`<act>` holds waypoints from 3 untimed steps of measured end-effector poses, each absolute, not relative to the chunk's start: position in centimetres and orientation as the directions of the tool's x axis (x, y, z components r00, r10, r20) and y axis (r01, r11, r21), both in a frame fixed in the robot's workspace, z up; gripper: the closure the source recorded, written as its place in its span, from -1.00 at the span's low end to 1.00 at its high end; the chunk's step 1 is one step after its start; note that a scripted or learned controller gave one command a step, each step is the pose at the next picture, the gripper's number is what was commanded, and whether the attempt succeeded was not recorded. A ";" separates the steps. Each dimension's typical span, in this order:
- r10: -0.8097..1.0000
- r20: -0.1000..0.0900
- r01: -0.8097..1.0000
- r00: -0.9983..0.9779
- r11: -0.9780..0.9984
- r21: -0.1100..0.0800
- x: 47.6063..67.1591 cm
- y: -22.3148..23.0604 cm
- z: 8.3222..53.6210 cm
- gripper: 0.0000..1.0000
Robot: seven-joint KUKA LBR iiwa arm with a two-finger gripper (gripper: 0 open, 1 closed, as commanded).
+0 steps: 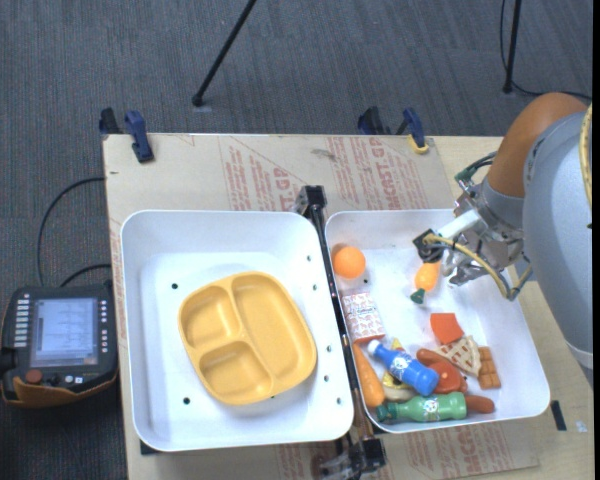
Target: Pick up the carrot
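A long orange carrot (367,376) lies along the left wall of the right bin (525,340), near its front corner, beside a blue bottle (403,365). My gripper (450,265) hangs over the back right part of that bin, well away from the carrot. A small orange piece with a green tip (425,279) sits just left of the gripper; whether it touches the gripper is unclear.
The right bin also holds an orange ball (349,261), a small red-and-white box (362,317), a green bottle (427,407), a red-orange wedge (446,327), a waffle piece (467,353) and sausages (442,367). A yellow divided plate (246,337) lies in the left bin (145,268).
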State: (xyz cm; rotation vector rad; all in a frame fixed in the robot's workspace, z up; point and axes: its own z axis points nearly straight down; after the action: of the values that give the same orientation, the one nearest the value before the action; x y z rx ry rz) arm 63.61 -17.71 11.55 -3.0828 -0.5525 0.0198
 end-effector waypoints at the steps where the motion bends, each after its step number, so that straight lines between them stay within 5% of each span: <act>1: 0.749 0.000 0.749 0.662 -0.662 -0.003 63.0 -21.3 9.0 1.00; 2: 0.413 0.000 0.413 0.911 -0.911 -0.002 61.0 -17.5 20.6 1.00; 3: 0.409 0.001 0.409 0.913 -0.913 -0.001 63.2 -21.3 32.7 1.00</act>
State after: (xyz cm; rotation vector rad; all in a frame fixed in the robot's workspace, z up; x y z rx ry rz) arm 63.17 -21.27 32.67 -3.0711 -0.6564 -0.0008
